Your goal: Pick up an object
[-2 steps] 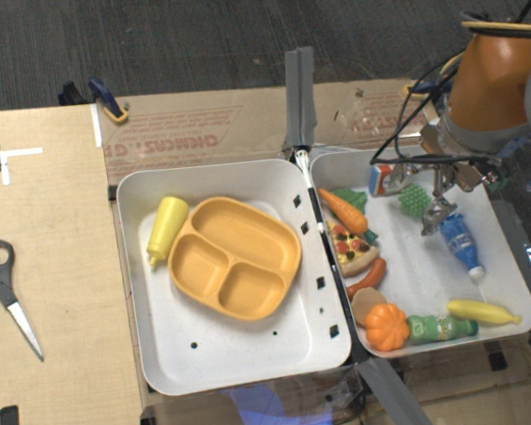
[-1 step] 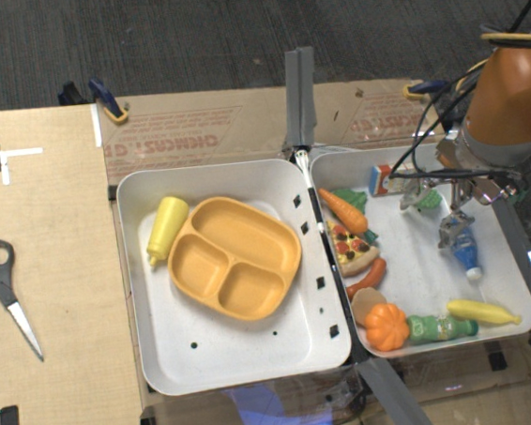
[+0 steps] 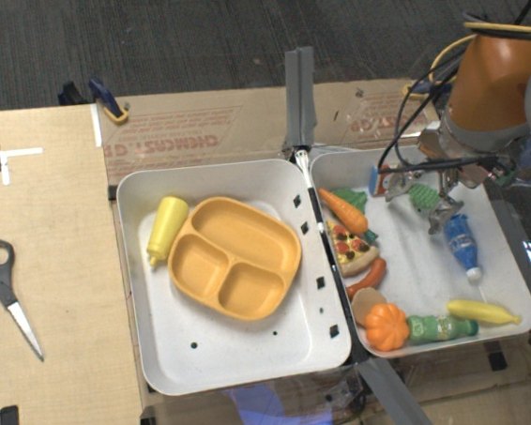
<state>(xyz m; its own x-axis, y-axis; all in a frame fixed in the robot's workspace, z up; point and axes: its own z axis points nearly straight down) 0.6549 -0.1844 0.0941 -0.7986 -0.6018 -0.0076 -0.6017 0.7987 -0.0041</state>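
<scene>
Gripper (image 3: pixel 431 201) sits upper right of frame, over the right bin (image 3: pixel 506 238), w/ a green toy (image 3: pixel 423 197) just beside or betw. its fingers; can't tell how wide it's open or if it has hold. Blue bottle (image 3: pixel 461 242) lies just below. Risk: fingers clip the bottle or the toy slips out, since the grasp looks marginal.

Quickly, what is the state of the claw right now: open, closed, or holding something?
Claw: over the right bin, above the blue bottle; open or closed cannot be told.
</scene>
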